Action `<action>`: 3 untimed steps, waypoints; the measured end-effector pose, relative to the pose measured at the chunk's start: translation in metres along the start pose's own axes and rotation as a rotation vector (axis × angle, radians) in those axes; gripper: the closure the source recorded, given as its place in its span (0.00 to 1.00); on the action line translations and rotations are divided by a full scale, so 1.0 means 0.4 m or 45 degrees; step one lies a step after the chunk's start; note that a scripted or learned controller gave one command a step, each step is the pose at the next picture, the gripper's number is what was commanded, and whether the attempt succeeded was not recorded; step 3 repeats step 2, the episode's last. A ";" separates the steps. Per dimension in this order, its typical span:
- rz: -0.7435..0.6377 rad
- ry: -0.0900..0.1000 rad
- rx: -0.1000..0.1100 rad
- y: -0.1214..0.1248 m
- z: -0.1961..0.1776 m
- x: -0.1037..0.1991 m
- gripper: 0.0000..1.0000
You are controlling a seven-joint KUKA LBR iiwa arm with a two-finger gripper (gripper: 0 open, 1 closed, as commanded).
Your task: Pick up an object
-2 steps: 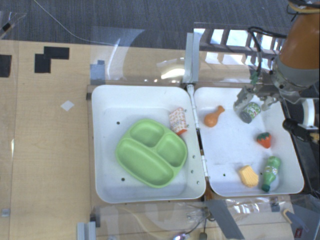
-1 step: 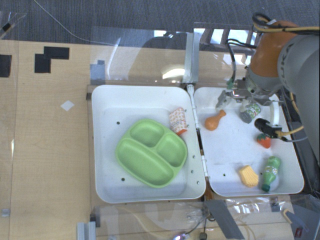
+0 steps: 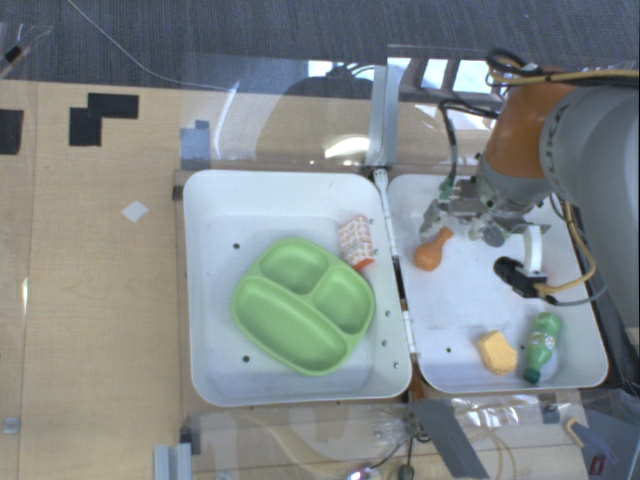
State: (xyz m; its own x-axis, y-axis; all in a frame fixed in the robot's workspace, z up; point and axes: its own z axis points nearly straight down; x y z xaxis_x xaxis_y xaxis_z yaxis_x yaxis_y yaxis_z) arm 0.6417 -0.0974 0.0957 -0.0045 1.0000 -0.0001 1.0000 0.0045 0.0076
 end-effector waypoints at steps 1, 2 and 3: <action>-0.002 0.000 -0.009 0.006 -0.032 0.002 1.00; -0.002 0.001 0.001 -0.059 -0.228 0.225 1.00; -0.002 0.001 0.001 -0.059 -0.228 0.225 1.00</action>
